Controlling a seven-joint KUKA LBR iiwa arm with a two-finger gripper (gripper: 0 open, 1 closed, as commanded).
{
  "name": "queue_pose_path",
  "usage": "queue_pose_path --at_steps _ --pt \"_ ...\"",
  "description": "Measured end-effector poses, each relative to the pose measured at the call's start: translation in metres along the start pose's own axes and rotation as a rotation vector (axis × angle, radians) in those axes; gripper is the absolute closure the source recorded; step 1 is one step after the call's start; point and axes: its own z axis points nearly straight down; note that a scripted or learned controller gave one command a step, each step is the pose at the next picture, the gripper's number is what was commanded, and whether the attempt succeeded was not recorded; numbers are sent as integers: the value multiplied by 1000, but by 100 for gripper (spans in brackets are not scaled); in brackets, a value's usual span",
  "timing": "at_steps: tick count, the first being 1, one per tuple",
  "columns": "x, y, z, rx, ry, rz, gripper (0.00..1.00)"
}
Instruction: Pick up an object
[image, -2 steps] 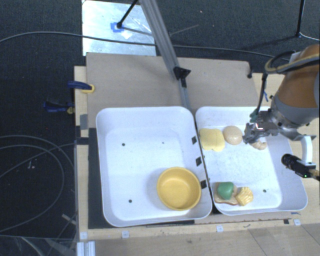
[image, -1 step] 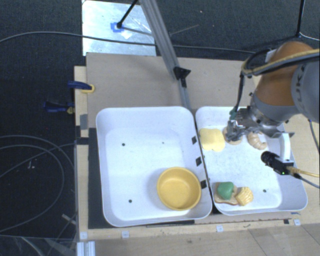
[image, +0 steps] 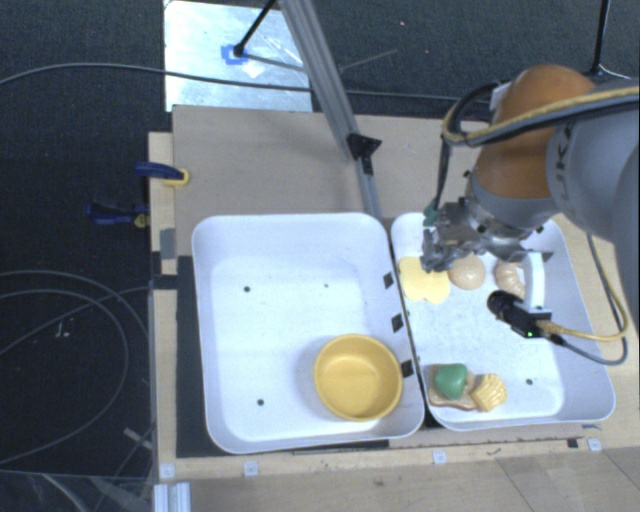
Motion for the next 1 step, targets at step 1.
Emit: queue_pose_path --at_steps 1 --pt "57 6 8 1 0 0 100"
